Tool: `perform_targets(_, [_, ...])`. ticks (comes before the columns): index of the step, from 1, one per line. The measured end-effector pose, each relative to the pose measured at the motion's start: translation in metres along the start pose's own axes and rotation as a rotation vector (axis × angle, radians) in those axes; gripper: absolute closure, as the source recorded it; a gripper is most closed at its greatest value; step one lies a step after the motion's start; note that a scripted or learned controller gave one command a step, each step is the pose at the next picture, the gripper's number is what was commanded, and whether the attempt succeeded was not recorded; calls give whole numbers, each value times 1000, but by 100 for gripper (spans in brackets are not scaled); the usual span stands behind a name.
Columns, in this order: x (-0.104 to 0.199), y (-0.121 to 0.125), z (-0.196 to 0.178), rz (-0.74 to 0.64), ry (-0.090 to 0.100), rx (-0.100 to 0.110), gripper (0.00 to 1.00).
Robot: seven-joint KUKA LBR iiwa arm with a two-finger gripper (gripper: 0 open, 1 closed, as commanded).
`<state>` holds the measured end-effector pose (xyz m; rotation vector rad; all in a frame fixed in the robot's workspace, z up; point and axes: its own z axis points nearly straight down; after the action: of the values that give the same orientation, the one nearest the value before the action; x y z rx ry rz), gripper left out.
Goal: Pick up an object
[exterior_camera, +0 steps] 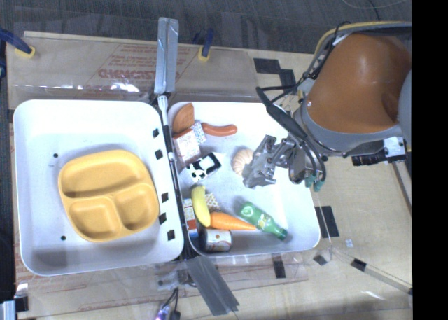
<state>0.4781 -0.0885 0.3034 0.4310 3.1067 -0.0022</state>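
While the arm (350,94) reaches in from the right, its hand (257,169) hangs low over the right bin (301,224), fingers pointing down and to the left toward the clutter; whether they stand wide or narrow I cannot tell, and nothing shows between them. Just beside the hand, on its left, lies a pale shell (240,160), probably the nearest thing to take. Below it, well within reach, a green bottle (263,220) lies on its side, touching the tip of a carrot (230,222). Farther left, things crowd against the wall between the bins, likely pushed there: a banana (201,206), a black-and-white toy (204,167), a small box (187,146), a brown piece (183,118), a sausage (219,129) and a can (217,240) in the near corner. That crowding would make a clean grasp harder there than in the open middle. Across the wall, the left bin (35,171) carries a yellow tray (106,193) with compartments, apart from everything else. Both bins rest on the desk (350,241).
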Motion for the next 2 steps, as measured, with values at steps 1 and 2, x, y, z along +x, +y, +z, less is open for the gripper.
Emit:
perform_targets(1, [-11, -43, 16, -180, 6, 0, 100])
perform_targets(2, [-23, -83, 41, -741, 5, -2, 100])
